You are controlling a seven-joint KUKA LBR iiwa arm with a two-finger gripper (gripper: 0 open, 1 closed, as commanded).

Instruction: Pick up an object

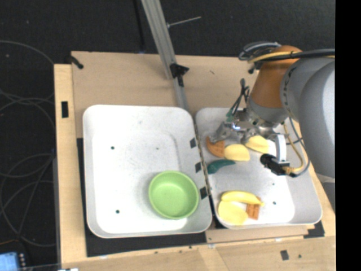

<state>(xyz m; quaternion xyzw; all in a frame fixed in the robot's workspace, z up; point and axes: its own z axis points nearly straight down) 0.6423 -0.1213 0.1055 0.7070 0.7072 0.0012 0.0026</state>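
My claw hangs low over the far end of the right bin, just above a yellow piece and an orange piece. Whether it is wide or narrow I cannot tell. A green bowl sits in the left bin.

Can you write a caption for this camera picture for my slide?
Robot gripper down among yellow toy pieces in the right bin; green bowl in the left bin.
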